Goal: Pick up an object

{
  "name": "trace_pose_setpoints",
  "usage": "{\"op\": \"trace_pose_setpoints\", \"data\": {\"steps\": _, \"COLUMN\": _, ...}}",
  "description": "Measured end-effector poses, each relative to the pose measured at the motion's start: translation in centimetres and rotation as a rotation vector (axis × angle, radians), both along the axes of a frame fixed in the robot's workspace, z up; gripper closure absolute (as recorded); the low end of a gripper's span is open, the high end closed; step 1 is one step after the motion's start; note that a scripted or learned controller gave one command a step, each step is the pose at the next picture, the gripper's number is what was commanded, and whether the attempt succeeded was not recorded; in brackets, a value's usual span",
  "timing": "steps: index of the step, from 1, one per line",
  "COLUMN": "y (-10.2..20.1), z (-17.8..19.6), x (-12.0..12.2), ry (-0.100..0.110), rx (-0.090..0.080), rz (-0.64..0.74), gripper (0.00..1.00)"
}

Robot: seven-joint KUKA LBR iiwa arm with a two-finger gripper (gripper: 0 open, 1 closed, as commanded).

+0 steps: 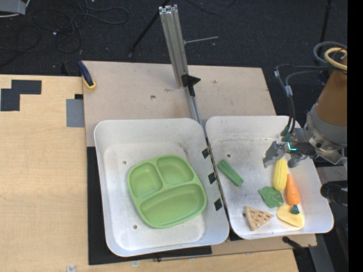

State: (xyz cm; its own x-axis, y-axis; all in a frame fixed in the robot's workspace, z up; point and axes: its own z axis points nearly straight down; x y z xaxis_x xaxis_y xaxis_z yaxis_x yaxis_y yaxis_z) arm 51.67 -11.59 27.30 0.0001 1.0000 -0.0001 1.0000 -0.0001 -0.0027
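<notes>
Yellow, ribbed corn cob [280, 174] lies in the right bin [244, 135], frame's right side, just under my gripper [282, 156], whose metal fingers are spread apart, holding nothing.

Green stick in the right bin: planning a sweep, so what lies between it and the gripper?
Camera view: bare white bin floor lies between green stick and gripper.

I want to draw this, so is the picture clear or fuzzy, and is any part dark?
Camera view: both white bins are brightly, evenly lit, the green divided plate fairly sharp; the tool above the toy corn looks soft and blurry; the floor behind the bench is dark.
</notes>
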Motion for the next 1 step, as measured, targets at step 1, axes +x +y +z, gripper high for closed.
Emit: {"op": "trace_pose_setpoints", "data": {"steps": 1, "y": 0.00, "z": 0.06, "x": 0.03, "ry": -0.001, "rx": 0.000, "rz": 0.000, "gripper": 0.00}}
